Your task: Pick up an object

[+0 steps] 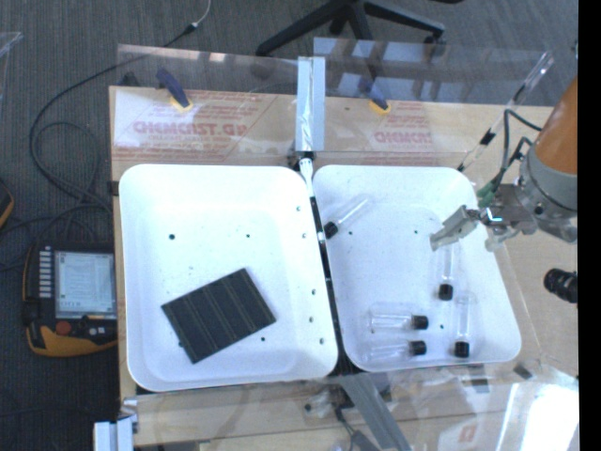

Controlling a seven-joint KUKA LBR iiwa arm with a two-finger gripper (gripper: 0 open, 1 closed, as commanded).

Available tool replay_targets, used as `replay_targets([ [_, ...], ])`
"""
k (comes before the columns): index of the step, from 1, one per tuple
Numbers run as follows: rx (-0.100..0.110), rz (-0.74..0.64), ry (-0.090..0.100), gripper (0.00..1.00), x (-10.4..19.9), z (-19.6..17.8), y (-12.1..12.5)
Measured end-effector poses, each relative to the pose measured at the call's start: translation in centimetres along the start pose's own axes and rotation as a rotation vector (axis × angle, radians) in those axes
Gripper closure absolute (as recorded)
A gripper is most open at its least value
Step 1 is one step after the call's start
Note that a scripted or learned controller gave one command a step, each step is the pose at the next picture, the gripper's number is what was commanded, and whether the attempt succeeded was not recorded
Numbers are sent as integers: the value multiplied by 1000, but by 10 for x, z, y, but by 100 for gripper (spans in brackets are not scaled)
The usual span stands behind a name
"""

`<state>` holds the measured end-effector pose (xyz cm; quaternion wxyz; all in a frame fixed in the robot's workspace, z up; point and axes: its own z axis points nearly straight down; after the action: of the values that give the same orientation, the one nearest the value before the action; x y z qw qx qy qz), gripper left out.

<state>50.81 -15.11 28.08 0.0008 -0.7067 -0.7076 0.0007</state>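
Currently my end effector (457, 227), finger state indiscernible, hovers over the right bin (394, 181); clear vials (445, 275) may roll away.

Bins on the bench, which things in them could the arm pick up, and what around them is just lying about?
For the job:
- dark ribbed panel in the left bin
- clear tubes with black caps in the right bin
- gripper above the right bin

Lying about:
- handheld controller on the floor
- office chair
- two clamps
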Motion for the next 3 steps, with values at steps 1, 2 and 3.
replay_targets([
  [1, 2, -111, 3, 0, -71, 154, -25],
  [2, -15, -220, 6, 0, -65, 188, 31],
  [3, -25, -306, -3, 0, -67, 187, -14],
])
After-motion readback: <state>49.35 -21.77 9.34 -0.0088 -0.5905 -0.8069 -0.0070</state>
